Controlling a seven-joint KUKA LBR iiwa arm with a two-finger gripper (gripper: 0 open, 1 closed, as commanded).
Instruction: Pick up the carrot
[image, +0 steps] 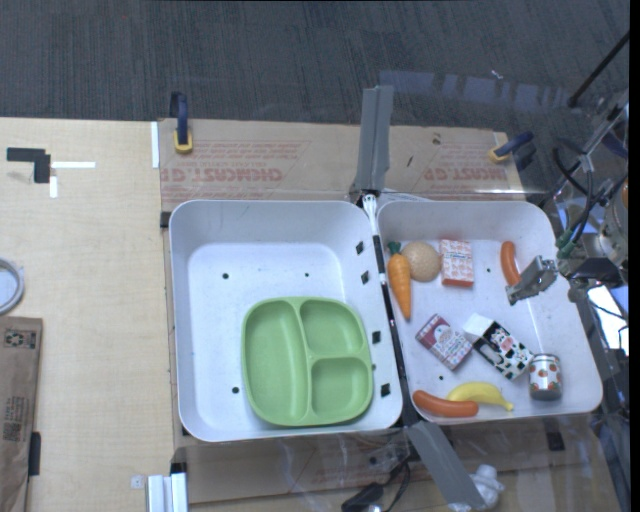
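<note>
Right bin (470, 215), near to far: a sausage (445, 404) is overlapping a banana (484, 394); the carrot (401, 284) is lying against the left wall; the gripper (530, 281) is hovering at the right, grip indiscernible, arm cropped.

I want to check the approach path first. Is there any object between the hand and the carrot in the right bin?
Yes. The hand is near the right bin's right wall, and the carrot lies by its left wall. Between them sit a red-and-white box, a beige round item touching the carrot, and a small sausage.
</note>
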